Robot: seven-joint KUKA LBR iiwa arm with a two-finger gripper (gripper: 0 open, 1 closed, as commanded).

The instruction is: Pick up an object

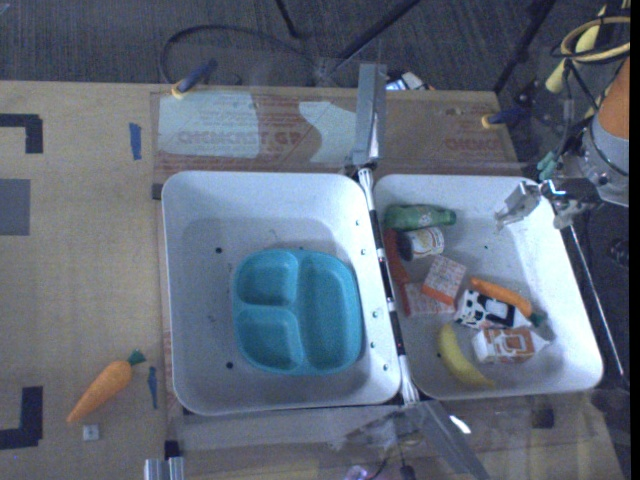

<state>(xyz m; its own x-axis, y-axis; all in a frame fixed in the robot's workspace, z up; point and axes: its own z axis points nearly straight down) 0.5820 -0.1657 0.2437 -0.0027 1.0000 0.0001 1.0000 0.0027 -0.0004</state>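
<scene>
The right bin (565, 303) holds several objects. A green bottle (420, 215) lies at its far left, with a small can (424, 242) just below it. A pink-and-white packet (443, 274) sits in the middle. Nearer the front lie a toy carrot (506, 297), a black-and-white carton (485, 311), a banana (457, 358) and an orange-and-white carton (511, 344). My gripper (520, 204) hovers over the bin's far right part, above and to the right of the pile. It is open with nothing between its fingers.
The left bin (195, 208) holds a blue divided plate (297, 310). Another toy carrot (100, 389) lies on the bench at the front left, outside the bins. A metal divider (366, 118) and clamps stand behind the bins, and cables hang at the far right.
</scene>
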